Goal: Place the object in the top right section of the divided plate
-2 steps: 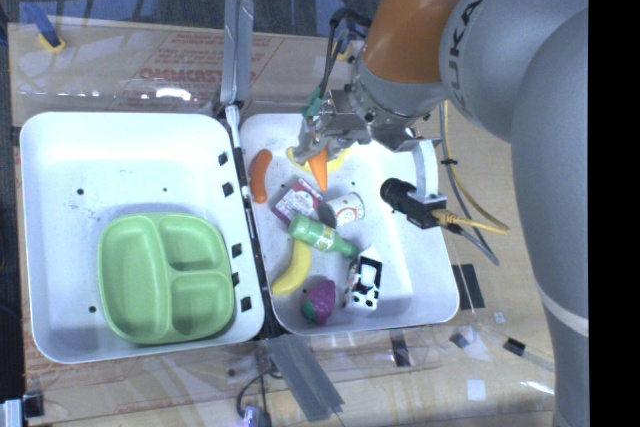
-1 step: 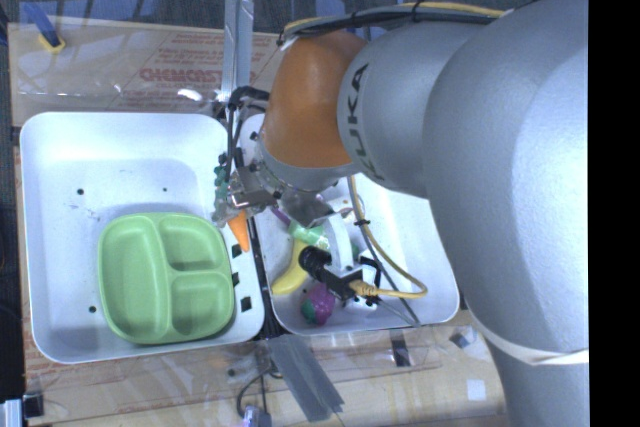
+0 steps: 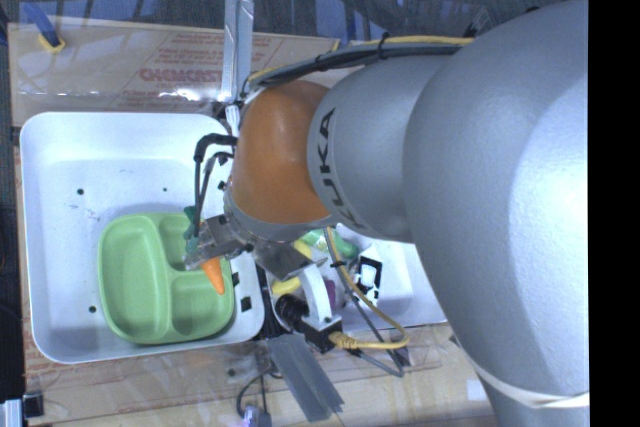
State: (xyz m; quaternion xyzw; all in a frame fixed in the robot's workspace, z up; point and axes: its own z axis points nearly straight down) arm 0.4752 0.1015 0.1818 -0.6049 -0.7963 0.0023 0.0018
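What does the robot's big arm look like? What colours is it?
The arm is fat, round and shiny grey, with an orange band near the wrist and dark KUKA letters beside it. Black and yellow cables loop around the gripper end.

Grey arm (image 3: 450, 165) over bins, pincer (image 3: 203, 255) at green divided plate (image 3: 140, 285), orange object (image 3: 214, 275)
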